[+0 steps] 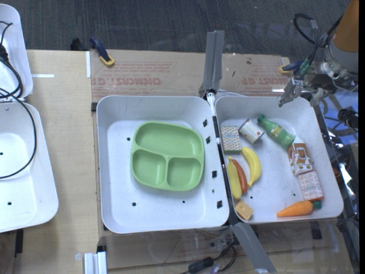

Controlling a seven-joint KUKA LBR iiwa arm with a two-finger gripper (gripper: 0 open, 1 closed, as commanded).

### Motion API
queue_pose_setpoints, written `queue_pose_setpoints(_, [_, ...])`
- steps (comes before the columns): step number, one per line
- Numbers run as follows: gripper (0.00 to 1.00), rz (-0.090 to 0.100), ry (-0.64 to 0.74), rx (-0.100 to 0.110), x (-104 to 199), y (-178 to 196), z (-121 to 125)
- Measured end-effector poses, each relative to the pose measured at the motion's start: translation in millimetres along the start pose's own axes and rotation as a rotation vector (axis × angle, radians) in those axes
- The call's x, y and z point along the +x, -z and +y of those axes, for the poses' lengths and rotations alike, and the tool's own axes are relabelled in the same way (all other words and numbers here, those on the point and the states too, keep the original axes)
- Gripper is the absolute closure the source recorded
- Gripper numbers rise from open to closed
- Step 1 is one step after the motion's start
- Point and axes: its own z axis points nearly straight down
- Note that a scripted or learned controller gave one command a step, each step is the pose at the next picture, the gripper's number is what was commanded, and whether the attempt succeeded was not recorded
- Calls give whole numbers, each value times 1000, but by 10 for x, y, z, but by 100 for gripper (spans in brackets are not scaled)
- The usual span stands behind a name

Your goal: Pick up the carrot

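The carrot (296, 209) lies near the right bin's (333, 153) front right corner, close to the front rim, just beside a snack packet (311, 185). Bare floor separates it from the banana (252, 164) to the left. Farther back lies a green bottle (276, 131). The claw (301, 90) hovers above the far rim; whether apart or together, cannot tell.

Light wooden bench (63, 79) bears two shallow white plastic bins side by side: left bin (108, 153), right bin (331, 193).
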Motion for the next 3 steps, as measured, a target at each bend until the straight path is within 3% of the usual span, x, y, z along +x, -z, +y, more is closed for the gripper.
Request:
queue_pose_setpoints(1, [0,-1,309,0,407,500,-353])
queue_pose_setpoints(2, [0,-2,557,-2,744,729,-501])
queue_pose_setpoints(3, [0,-2,646,-2,624,588,-188])
